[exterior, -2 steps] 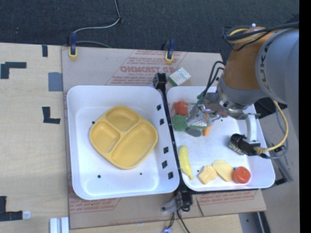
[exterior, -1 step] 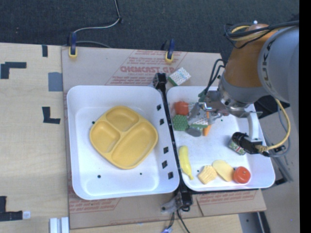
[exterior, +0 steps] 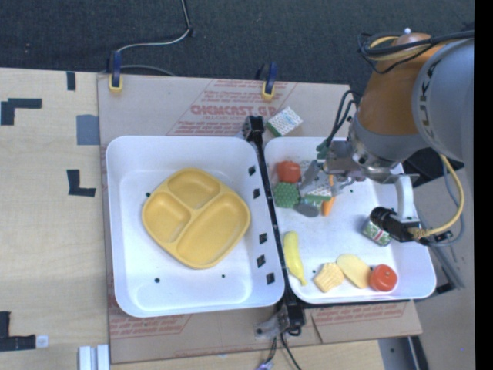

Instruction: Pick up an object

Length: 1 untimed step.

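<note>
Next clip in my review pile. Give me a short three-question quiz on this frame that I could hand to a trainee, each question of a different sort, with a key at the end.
1. True or false: the yellow divided plate lies in the right bin.
2. Which item lies nearest the front-right corner of the right bin?
A. the banana
B. the red tomato
C. the green block
3. Fill in: the claw hangs over a cluster of toy food in the ____ bin.

Key: 1 false, since the plate lies in the left bin; 2 B; 3 right.
</note>
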Each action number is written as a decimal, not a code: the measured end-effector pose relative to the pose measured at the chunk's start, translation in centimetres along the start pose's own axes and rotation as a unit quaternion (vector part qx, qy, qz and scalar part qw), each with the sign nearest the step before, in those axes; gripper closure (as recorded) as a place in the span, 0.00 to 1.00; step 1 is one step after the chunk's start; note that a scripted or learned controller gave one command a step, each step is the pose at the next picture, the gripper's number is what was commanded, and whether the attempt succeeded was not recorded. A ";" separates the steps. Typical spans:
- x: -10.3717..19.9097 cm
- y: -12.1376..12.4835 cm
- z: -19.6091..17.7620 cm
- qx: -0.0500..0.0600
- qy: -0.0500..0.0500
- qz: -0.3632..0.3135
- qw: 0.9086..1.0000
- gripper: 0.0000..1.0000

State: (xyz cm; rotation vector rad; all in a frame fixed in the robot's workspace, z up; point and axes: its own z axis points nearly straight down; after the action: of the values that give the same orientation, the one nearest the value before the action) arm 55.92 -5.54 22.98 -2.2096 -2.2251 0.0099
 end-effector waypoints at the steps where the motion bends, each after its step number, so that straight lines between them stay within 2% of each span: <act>1: 0.0 0.0 -0.9 0.000 0.000 -0.001 1.000 1.00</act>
State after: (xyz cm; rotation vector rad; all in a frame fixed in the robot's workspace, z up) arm 55.94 -5.50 23.91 -2.2081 -2.2259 0.0113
